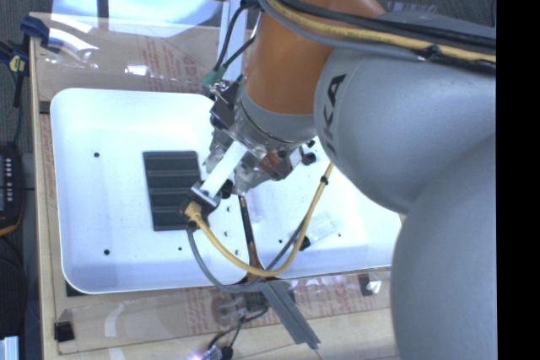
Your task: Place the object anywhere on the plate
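Observation:
A dark ribbed rectangular slab [169, 185] lies flat in the left white bin [93, 206], a little left of the bin's middle. The gripper [253, 169] hangs over the bin's right part, just right of the slab, and the wrist and the large grey arm above hide most of it. A small reddish-brown patch [272, 166] shows at the gripper's underside; I cannot tell what it is or whether it is held. The bin floor under the gripper is hidden.
The arm covers the whole right side of the view, the right bin included. A clear plastic sheet [126, 8] lies behind the left bin. Bare white floor shows in the left bin's left and front parts.

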Robot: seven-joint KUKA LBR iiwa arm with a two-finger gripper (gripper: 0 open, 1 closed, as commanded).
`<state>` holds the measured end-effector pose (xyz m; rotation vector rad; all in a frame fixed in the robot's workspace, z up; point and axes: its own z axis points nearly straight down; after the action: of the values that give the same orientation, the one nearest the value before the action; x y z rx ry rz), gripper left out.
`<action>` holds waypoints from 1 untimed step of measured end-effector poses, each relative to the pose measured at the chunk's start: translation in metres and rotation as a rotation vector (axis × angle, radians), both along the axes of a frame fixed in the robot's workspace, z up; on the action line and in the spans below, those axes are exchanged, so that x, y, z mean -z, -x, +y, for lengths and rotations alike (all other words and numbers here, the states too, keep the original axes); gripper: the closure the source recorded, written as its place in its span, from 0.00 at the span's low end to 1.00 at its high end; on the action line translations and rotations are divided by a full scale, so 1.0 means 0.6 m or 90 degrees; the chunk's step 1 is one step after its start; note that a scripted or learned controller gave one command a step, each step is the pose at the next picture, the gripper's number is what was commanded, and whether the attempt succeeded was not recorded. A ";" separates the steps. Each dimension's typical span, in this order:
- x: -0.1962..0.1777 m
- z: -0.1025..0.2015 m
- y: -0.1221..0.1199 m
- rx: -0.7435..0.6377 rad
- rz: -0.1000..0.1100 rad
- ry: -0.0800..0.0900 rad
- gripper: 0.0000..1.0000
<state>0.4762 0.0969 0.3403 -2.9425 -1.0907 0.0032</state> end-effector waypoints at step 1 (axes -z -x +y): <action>0.316 0.062 -0.127 0.273 0.004 0.004 1.00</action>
<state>0.5522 0.1342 0.1509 -3.1101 -0.4394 0.0138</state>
